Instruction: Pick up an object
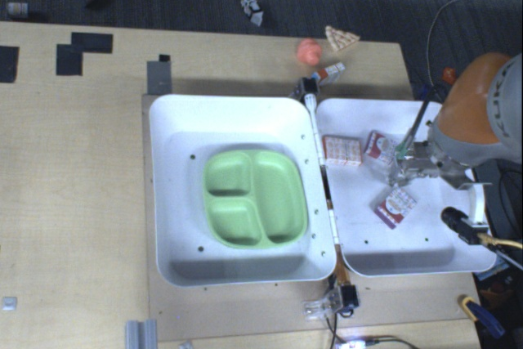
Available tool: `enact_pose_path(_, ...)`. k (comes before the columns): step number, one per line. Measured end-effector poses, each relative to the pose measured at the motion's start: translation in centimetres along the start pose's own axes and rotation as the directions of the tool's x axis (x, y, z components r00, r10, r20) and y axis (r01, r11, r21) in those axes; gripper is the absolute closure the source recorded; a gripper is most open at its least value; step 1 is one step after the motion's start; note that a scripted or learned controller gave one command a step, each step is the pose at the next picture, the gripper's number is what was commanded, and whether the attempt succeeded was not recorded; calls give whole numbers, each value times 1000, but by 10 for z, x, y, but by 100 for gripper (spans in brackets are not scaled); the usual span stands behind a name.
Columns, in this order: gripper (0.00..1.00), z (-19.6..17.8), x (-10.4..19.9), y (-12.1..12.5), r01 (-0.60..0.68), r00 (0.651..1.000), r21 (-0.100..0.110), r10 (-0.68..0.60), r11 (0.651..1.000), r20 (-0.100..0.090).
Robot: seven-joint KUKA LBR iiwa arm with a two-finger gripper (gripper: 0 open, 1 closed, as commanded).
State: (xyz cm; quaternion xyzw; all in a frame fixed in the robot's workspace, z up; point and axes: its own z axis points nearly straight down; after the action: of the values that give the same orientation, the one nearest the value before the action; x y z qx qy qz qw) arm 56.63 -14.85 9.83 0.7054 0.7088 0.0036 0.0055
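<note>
The gripper (402,172) is seen inside the right bin (433,257), just above a small red-and-white packet (393,208). How the jaws stand cannot be told. Two more packets (342,149) (377,146) are placed left of the gripper. A green divided plate (253,197) is held by the left bin (176,257).

Two bins sit side by side on the table (73,176): the left bin (172,200) holds a divided tray (253,196), the right bin (359,249) three small packets (341,149). The gripper (402,172) hangs over the packets, and behind the bins a ball (309,51) lies near the table's far edge
</note>
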Motion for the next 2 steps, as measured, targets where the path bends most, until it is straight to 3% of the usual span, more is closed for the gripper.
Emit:
enact_pose_path(1,0,0,0,0,0,1000,1,0,1000,0)
enact_pose_path(2,0,10,34,-48,-4,1000,3,4,1000,0)
